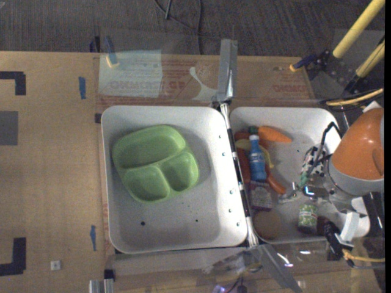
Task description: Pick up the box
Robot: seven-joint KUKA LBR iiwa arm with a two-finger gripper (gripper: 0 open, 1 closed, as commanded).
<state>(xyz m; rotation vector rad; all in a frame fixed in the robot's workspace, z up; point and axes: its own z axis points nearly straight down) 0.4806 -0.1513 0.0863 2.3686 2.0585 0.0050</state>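
White plastic makes up both bins, which sit side by side on the tan desk (49, 182), split by a metal strip. The left bin (122, 224) fills the middle of the frame and holds one thing: a green tray (156, 162) with three compartments, lying flat in the bin's upper left part and turned slightly askew. All its compartments look bare.

The right bin (287, 118) is crowded. An orange carrot (275, 134) lies near its top edge. Below it a blue bottle (257, 160) with a white cap lies lengthwise, just beside a red item (243, 163) along the bin's left wall. A small orange piece (276, 185) lies to the lower right of the bottle. The box (261, 197), dark and reddish, lies just below the bottle, near the left wall in the lower half of this bin. Below it sits a brown disc (269, 224). A green jar (308, 217) stands at the lower right of the bin.

The arm (360, 151), its orange band showing, reaches in from the right edge of the frame. The gripper (305, 188) hangs over the right bin, above the jar and to the right of the box, apart from it. Whether it is wide or narrow cannot be told; nothing shows held in it.
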